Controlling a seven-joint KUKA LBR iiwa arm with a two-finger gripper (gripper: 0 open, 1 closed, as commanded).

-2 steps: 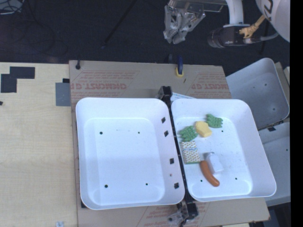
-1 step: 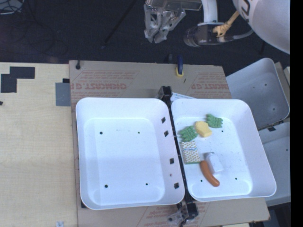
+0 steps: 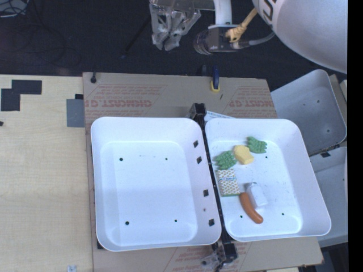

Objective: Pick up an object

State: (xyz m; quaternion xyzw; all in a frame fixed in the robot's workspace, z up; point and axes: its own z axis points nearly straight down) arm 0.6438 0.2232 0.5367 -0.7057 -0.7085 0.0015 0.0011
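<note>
Pincer (image 3: 170,24): hanging high above the bins — finger state cannot be told
Objects: lying clustered in the right bin (image 3: 309,208) — orange sausage (image 3: 250,208) touching a clear piece
Risk: crowding likely spoiling a clean grasp

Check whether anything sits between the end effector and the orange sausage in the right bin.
Nothing visible does. The end effector hangs high beyond the bins' far edge. The orange sausage lies uncovered in the right bin, touching a clear block at its far end.
</note>
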